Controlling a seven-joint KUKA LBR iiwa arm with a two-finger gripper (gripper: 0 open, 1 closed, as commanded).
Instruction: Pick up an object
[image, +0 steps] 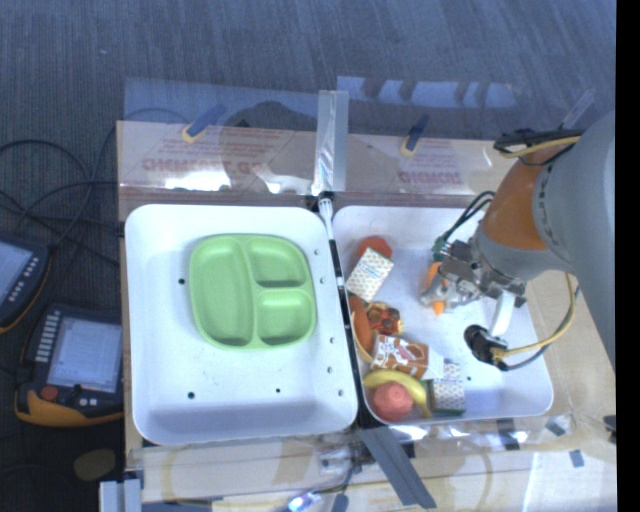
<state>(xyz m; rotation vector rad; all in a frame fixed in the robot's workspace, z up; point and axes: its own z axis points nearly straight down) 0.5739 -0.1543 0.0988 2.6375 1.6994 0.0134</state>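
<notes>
Red apple (392, 400) near bin front, well below-left of end effector (440, 290).

Bench (140, 160) with brown cardboard surface under clear plastic sheeting, two shallow white bins side by side directly on it, left bin (160, 400), right bin (530, 385), touching along centre edge, tape strips at far side

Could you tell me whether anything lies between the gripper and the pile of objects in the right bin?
Nothing visible does. The gripper is low over the right bin, and bare white floor separates it from the pile along the bin's left side. The nearest piece is the small checkered packet, lying uncovered at the pile's top.
</notes>
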